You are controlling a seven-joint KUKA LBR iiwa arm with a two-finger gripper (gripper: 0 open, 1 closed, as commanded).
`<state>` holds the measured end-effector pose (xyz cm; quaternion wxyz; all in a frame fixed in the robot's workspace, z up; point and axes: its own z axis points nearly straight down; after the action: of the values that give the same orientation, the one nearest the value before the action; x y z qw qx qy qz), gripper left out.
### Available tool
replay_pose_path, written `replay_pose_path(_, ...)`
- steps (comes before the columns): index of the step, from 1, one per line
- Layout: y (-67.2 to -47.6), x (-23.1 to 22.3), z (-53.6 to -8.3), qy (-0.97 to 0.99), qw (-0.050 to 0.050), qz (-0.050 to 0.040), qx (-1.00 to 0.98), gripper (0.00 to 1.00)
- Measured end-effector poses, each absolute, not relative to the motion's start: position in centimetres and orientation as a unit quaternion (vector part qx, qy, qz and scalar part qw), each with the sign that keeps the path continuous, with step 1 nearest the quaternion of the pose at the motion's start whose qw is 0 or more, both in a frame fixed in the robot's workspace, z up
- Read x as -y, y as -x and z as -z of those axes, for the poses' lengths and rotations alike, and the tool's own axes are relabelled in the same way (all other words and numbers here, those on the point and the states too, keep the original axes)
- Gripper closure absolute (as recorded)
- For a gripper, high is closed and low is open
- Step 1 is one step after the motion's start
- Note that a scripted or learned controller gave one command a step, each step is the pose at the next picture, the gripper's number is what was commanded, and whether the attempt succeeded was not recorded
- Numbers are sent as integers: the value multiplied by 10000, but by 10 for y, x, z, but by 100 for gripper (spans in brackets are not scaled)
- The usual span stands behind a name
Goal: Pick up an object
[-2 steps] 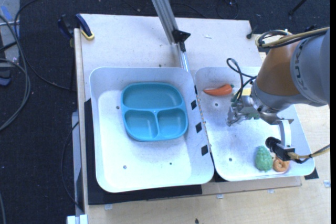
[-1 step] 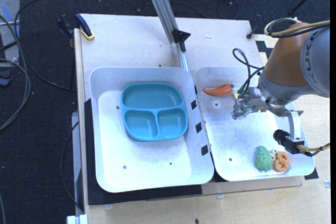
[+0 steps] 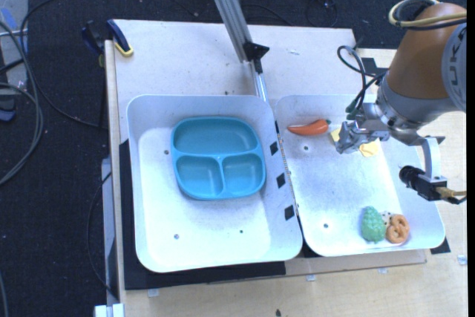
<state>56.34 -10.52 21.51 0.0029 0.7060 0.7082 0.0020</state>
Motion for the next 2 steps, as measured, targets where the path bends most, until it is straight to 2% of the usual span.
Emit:
replay_pose_path(1, -564, 105, -230, -7064, 13, -8, -7078, 100)
replay_pose_path(2, -572, 45, -239, -7042, 0, -14, -7100, 100)
